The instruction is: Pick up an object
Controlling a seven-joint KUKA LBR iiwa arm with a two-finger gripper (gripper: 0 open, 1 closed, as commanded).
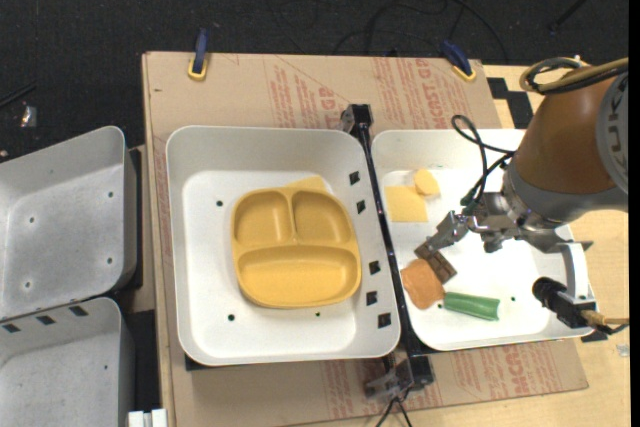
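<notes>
In the right bin [520,330] lie a pale yellow slab [406,204], a small yellow lump [427,182], an orange-brown flat piece [421,286], a small dark brown block [436,265] and a green stick [471,305]. My gripper [446,237] reaches in from the right and hangs low over the bin's left half. Its tip is just above and to the right of the dark brown block, which rests on the upper edge of the orange-brown piece. Whether the tip touches the block is unclear.
The left bin [200,215] holds a yellow divided plate [296,248]. A black divider [378,235] runs between the bins. The arm's orange band [565,150] looms over the right bin's right side. Cables hang by the wrist [480,165].
</notes>
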